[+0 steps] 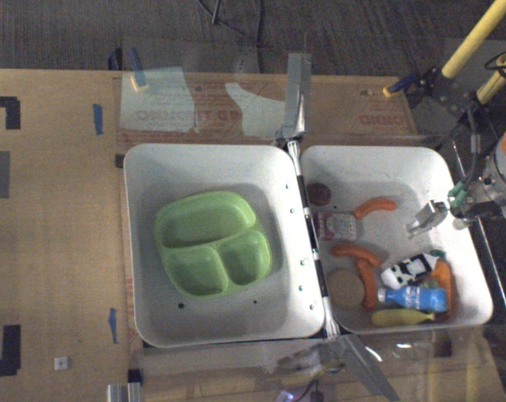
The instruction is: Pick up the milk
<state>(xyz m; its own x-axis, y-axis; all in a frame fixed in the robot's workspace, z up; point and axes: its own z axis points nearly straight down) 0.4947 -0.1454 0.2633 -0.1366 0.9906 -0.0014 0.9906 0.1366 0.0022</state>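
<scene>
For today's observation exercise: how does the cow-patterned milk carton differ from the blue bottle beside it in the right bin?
The milk carton is black and white; the blue bottle is blue with a pale label. The milk carton lies tilted, nearer the end effector; the blue bottle lies level below it. Both lie in the right bin.

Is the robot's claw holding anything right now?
No, nothing. The gripper hangs over the right bin, and the milk lies below it, untouched.
</scene>
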